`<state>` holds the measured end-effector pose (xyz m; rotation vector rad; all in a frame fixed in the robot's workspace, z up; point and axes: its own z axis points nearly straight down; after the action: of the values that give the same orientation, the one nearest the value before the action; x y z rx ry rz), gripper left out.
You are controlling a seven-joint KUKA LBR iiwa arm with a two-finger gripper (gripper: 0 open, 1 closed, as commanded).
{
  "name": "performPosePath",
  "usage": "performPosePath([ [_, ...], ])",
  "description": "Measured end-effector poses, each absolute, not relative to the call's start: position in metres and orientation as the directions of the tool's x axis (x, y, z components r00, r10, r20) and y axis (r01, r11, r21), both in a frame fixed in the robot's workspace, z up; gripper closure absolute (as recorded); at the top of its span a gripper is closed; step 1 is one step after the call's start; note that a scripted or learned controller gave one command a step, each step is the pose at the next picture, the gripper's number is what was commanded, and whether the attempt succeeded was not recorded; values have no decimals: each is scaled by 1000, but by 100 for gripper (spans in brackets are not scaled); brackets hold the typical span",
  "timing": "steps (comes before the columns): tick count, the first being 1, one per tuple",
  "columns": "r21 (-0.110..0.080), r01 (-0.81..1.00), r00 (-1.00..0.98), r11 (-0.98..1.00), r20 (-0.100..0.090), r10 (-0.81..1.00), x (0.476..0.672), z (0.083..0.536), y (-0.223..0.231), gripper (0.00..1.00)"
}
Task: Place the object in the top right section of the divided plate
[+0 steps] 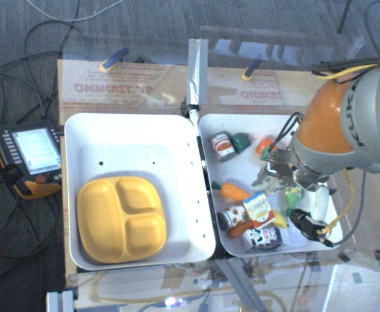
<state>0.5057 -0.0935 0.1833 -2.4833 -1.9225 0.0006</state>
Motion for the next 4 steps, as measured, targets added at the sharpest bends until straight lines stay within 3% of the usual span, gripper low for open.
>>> performPosePath([
  [1, -2, 999, -41, 41, -3, 999, 524, 256, -32, 100],
  [2, -5, 995, -96, 96, 0, 995, 486, 210, 55, 100],
  [3, -6, 998, -68, 68, -1, 998, 482, 193, 118, 100],
  [4, -1, 952, -307, 307, -3, 952, 484, 231, 89, 100],
])
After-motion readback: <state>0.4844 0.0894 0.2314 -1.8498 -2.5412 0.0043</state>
